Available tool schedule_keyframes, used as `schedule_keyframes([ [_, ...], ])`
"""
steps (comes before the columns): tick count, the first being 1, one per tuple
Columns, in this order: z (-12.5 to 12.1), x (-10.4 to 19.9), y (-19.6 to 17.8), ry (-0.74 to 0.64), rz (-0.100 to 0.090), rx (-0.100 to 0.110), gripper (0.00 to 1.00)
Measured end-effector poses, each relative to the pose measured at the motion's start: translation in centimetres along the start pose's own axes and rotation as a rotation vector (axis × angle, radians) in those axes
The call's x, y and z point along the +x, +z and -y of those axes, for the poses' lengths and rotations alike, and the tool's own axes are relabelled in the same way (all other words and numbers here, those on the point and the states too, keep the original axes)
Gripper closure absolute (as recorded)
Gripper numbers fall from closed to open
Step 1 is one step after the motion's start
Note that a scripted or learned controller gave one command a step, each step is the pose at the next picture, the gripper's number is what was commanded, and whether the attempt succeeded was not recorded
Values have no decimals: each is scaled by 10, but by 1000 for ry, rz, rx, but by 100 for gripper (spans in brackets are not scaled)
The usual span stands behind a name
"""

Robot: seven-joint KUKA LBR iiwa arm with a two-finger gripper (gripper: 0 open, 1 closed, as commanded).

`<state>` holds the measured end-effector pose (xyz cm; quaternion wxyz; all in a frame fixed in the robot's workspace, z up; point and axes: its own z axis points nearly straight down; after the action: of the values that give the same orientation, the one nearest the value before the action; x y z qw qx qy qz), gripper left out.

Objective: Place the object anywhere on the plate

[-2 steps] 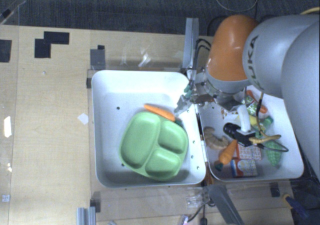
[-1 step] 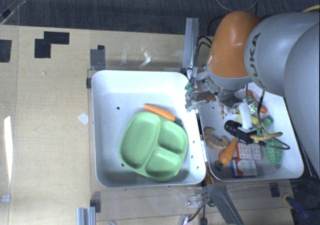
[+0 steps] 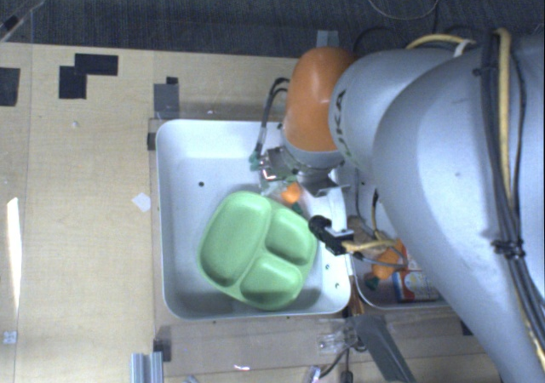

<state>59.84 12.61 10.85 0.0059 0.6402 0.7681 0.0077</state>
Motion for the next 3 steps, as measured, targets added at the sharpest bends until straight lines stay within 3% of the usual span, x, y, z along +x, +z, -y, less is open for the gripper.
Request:
schedule_keyframes([
  [1,13,106,-82,-115,-2,16,100],
  [2,66,112,-91,-510,-5,15,100],
  [3,66,112,-91,-509,-5,16,0],
])
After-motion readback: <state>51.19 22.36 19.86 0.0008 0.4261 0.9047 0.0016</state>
